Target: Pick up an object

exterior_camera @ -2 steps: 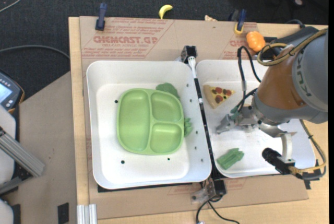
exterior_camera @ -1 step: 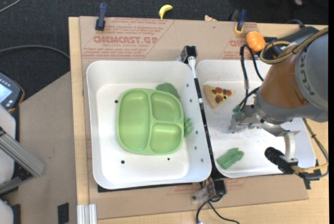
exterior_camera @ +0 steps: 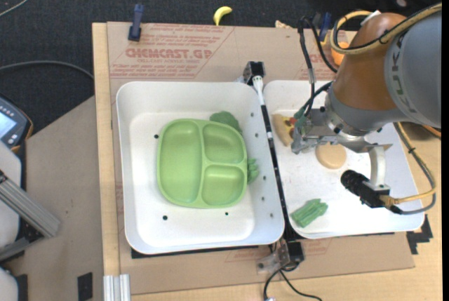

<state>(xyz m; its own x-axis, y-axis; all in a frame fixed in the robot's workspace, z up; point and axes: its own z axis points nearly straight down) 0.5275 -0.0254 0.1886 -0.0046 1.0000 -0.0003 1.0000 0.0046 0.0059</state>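
Note:
My gripper point(exterior_camera: 300, 138) hangs low over the left part of the right bin point(exterior_camera: 351, 221), under the grey and orange arm point(exterior_camera: 372, 82). Just left of it lies a small yellowish-brown object point(exterior_camera: 283, 127), partly hidden by the gripper. A round tan object point(exterior_camera: 331, 155) lies right beside the gripper, toward the bin's middle. A green ridged object point(exterior_camera: 309, 212) rests near the bin's front edge, apart from the gripper. I see nothing clearly held.
The left bin point(exterior_camera: 128, 152) holds a green divided plate point(exterior_camera: 202, 163) with a green item point(exterior_camera: 226, 119) peeking out behind it. A black cable fitting point(exterior_camera: 362, 188) hangs over the right bin. A small banana point(exterior_camera: 222, 13) and blue clamp point(exterior_camera: 135, 22) sit on the cardboard behind.

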